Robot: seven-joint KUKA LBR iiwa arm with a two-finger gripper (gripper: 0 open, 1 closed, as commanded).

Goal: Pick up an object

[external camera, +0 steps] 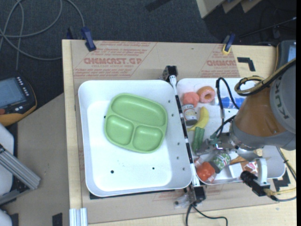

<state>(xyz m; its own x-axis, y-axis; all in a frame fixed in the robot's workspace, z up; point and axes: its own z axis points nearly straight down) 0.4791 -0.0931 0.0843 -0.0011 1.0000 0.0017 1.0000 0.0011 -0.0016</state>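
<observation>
The right bin [187,83] holds a jumble of small objects. At its far end lie a pink piece [190,98] and an orange ring [206,94], with a blue item [229,102] beside them. A small can [190,115], a yellow banana [203,117] and a green cucumber [199,138] lie along the left wall. A red tomato [205,172] and a green can [220,161] sit at the near end. My gripper [217,145] hangs low over the middle of this bin, just above the green can and right of the cucumber. The orange-banded arm [256,117] hides the bin's right part.
The left bin [117,171] holds a green divided plate [136,122] in its far half. A black divider clamp [170,72] sits between the bins. A red and white packet [250,166] lies by the right bin's near right corner. Cables [244,84] loop above the arm.
</observation>
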